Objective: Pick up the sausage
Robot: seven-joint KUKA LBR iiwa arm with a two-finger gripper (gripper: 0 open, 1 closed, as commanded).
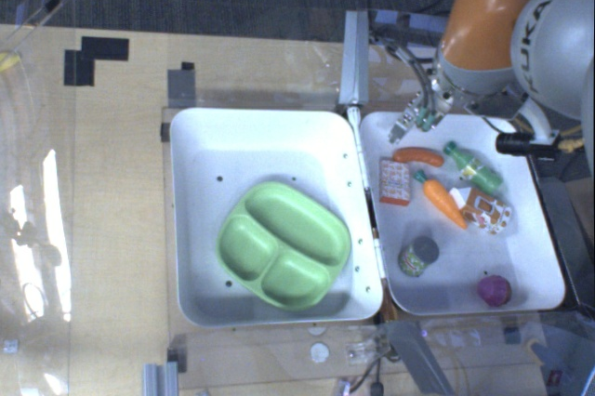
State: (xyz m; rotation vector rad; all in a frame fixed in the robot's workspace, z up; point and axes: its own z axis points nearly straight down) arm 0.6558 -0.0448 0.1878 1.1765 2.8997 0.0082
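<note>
**Sausage waiting at the top of the right bin**

Sausage (417,156) lies flat on the floor of the right bin (548,278), near its upper edge, long axis running across the view. It is a smooth, rounded, reddish-orange tube, probably a plastic toy, and slick enough that a shallow pinch could slip off.

The gripper (414,121) hangs just above and a little left of it, tips pointing down at the bin. Nothing sits between them, and whether they are spread or closed cannot be told from this slant. That position looks like a descent lined up for a grasp across the sausage's short width.

Close by are a flat red-labelled packet (395,181), a tapered carrot (443,203), a green bottle (472,166) and a patterned carton (487,211) (all crowded, so the approach has little room). Lower down rest a round tin (418,256) and a purple ball-like piece (495,290).

The left bin (200,143) holds a glossy green divided plate (284,242).
</note>
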